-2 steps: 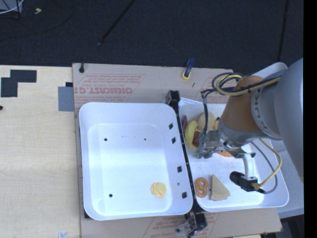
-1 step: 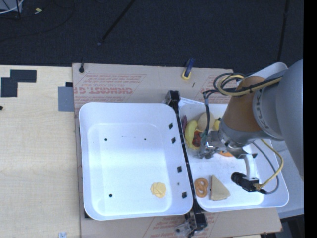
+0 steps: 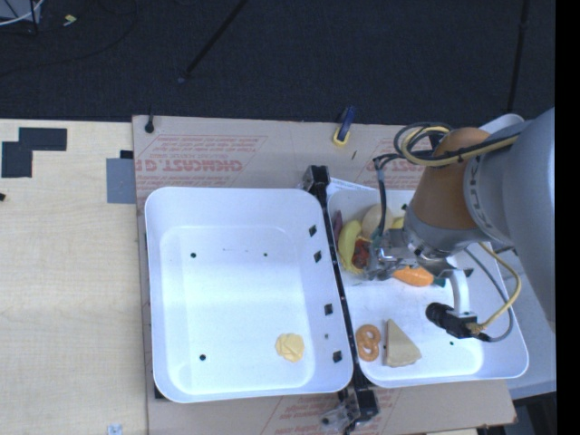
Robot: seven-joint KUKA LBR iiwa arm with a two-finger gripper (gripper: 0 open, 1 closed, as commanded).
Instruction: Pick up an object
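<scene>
The gripper [image 3: 385,259], its grip impossible to judge, sits crowded beside the banana [image 3: 349,243], so neighbouring toy food could spoil the grasp.

You are looking down on a pale wood table [image 3: 63,270]. A brown cardboard sheet [image 3: 227,152] with red print lies flat on it, and two dark patches [image 3: 36,148] mark the wood at the far left. On the cardboard sit two shallow white bins side by side, touching along a black seam: the left bin [image 3: 172,216] and the right bin [image 3: 507,356]. A yellow and blue clamp [image 3: 343,127] grips the sheet's far edge.
</scene>
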